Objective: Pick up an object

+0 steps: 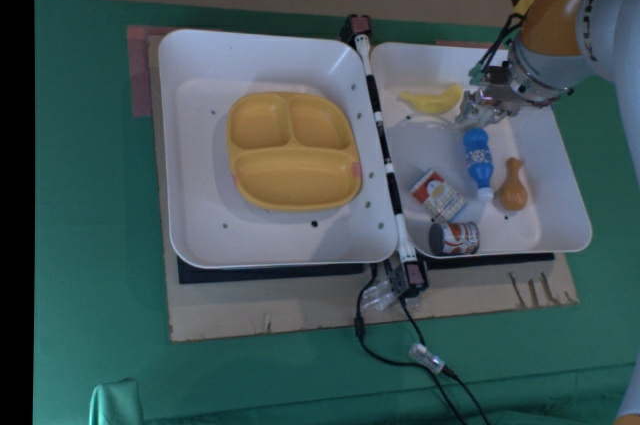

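**Mia:** Green cloth point(90, 213) covers the bench, and two white bins sit side by side on it. Why is the yellow plate point(293, 151) alone in the left bin point(195, 63)?

**Sam:** I think that bin is where picked things may go. All the small toys lie in the right bin point(560, 213), close to the arm, so it can reach them.

**Mia:** Where is the claw point(478, 105)?

**Sam:** Low over the top part of the right bin. I can't tell if it is wide or pinched. It is too small and blurry, and nothing I can see sits inside it.

**Mia:** What could it grab?

**Sam:** The yellow banana point(433, 99) lies just beside the claw, at about nine o'clock. The blue bottle point(478, 157) lies just under it, at six o'clock.

**Mia:** And the others?

**Sam:** The orange chicken leg point(513, 185) is near, at about four o'clock. The little box point(438, 194) and the can point(455, 237) are farther off, at about seven o'clock.
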Available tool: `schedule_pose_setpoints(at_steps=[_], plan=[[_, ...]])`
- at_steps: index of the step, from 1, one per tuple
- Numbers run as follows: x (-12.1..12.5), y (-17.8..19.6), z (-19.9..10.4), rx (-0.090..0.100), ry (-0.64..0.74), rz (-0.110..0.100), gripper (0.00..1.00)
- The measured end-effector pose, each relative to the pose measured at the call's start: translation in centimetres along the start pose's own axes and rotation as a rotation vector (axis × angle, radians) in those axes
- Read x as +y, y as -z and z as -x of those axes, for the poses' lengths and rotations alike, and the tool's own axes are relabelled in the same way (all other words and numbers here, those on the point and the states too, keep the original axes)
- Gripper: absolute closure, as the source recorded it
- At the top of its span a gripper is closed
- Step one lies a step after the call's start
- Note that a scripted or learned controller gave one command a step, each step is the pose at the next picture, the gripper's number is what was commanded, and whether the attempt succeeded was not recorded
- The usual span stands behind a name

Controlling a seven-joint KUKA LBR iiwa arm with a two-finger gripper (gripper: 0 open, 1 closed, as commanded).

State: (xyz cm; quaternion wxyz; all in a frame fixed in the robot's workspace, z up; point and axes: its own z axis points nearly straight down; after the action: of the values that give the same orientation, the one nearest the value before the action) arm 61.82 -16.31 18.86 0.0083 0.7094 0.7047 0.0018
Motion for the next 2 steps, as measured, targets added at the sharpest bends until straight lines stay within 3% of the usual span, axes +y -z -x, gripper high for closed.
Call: schedule_pose_setpoints(at_steps=[1, 2], plan=[[8.5, 9.2, -0.5, 0.002, 0.003, -0.001, 1.00], [8.3, 2.8, -1.4, -0.002, -0.001, -0.010, 1.00]])
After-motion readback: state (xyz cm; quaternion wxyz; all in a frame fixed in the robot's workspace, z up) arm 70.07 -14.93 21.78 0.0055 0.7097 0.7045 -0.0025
